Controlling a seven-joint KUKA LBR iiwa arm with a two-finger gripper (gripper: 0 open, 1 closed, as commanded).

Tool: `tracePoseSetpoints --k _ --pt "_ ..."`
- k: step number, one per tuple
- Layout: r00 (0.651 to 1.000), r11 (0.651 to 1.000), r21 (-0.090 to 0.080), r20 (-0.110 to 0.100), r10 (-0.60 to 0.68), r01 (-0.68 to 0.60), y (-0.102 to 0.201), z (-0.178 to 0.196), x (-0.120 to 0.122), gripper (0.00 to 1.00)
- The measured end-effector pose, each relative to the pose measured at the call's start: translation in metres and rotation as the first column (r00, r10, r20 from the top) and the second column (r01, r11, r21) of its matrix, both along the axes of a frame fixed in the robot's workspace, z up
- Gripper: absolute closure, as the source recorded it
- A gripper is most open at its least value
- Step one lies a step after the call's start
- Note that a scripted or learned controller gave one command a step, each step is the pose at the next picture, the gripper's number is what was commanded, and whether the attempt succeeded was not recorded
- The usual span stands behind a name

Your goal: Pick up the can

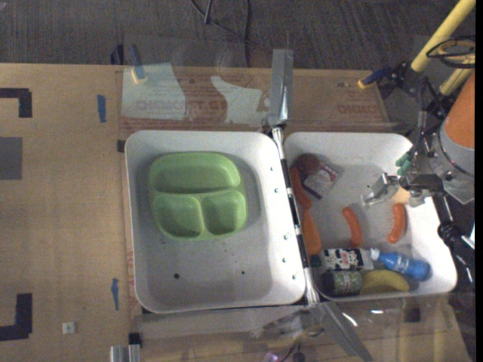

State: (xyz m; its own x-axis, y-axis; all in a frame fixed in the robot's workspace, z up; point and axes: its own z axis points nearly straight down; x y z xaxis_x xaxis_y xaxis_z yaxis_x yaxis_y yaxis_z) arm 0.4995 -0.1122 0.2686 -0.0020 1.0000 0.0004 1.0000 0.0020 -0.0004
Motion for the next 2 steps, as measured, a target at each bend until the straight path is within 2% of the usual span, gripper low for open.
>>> tracePoseSetpoints --k 1,2 --pt "0.988 0.988 0.000 0.000 0.151 -0.151 -0.021 -0.095 -0.013 0.00" --pt "0.986 0.986 -0.002 0.008 0.164 -0.164 -0.030 -0.182 0.005 0.00"
